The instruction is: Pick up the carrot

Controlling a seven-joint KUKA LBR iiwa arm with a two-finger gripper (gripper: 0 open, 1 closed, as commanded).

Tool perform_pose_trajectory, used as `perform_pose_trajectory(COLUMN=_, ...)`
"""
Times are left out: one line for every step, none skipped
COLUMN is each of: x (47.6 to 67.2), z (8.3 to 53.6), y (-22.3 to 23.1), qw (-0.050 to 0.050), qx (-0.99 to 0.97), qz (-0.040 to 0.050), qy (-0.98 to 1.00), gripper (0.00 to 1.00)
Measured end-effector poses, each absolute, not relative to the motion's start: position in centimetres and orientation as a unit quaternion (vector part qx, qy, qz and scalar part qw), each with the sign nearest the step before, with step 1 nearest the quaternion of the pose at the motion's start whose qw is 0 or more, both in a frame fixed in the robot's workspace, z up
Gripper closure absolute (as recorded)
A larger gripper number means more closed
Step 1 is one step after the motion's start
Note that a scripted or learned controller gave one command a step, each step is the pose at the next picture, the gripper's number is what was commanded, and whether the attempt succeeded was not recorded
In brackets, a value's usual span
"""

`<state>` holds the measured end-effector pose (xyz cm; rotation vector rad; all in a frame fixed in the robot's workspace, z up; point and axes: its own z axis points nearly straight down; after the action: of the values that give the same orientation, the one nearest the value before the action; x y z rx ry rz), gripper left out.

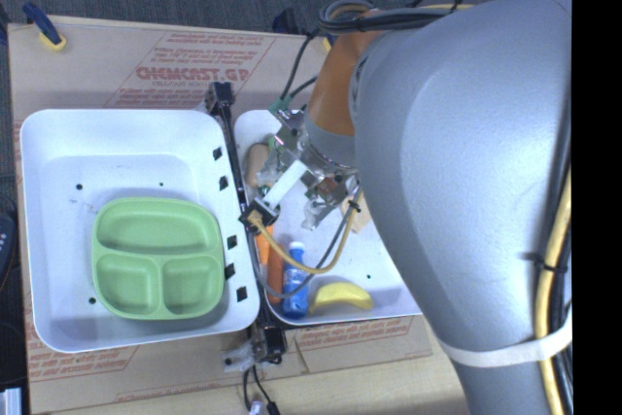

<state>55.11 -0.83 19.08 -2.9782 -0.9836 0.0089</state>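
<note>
Left bin [39, 209]: holds the green plate [155, 258], three compartments, lying flat toward the near-left part of the floor. Blue clamp [44, 24] sits on the cardboard sheet [117, 53], well up and left of the green plate. Right bin [389, 277]: directly right of the green plate, across the two bin walls, largely covered by the arm [466, 160]. Carrot [267, 259] lies in the right bin, just right of the green plate, running along the bin's left wall. Blue bottle [294, 285] is right of the green plate, close beside the carrot; whether they touch is unclear. Banana [340, 296] is further right of the green plate, next to the bottle at the near wall. Gripper [309, 199] hangs over the right bin, right of and above the green plate; claw state cannot be told, and nothing is visibly grasped.
</note>
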Motion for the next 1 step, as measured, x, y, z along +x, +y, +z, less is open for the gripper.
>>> perform_pose_trajectory(x=49.75, z=19.08, y=-0.55, qw=0.002, qx=-0.974, qz=0.0033, qy=-0.225, gripper=0.00)
